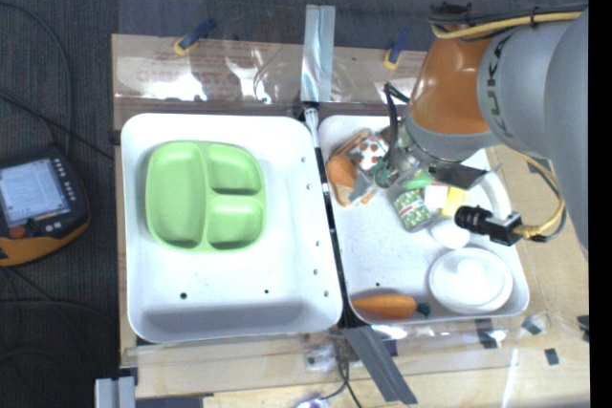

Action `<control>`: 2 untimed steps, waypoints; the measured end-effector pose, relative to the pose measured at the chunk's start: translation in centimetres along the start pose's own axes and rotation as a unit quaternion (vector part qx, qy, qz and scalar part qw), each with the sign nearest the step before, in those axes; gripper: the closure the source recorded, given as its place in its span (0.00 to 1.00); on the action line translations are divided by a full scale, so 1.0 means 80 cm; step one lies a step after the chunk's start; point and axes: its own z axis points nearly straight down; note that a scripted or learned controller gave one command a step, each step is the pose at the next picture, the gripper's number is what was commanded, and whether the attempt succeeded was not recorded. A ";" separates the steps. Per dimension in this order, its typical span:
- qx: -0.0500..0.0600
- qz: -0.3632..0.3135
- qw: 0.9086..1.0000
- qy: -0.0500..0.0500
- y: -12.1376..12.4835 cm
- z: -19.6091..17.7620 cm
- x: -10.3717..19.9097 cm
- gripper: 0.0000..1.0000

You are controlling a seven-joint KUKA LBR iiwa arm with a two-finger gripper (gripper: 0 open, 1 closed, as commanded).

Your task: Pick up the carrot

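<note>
Over the right bin (382,253) the arm (497,72) comes in from the right, and its claw (382,175) is down in the bin's far left part, right among a clutter of small stuff. Honestly can't tell if the claw is released or clenched, the wrist and the clutter hide too much of it.

Just left of the claw there's a roundish orange thing (339,171), and a white piece with red spots (365,148) sits touching it on the far side. Just right of the claw lies a little green and white packet (411,207) with a yellow block (437,197) beside it.

The carrot (384,306) is well apart from the claw, toward the near edge of the same bin, lying flat along the near wall. A white bowl (469,280) sits just right of it in the near right corner.

Way left of the claw, the other bin (163,296) holds a green divided plate (204,194). Both bins sit on the worktop (143,72), and a handheld controller (38,201) is off to the far left.
</note>
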 end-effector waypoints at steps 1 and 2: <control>0.004 -0.001 1.000 0.001 -0.002 -0.006 0.001 1.00; 0.005 -0.001 1.000 0.000 -0.001 -0.017 0.000 1.00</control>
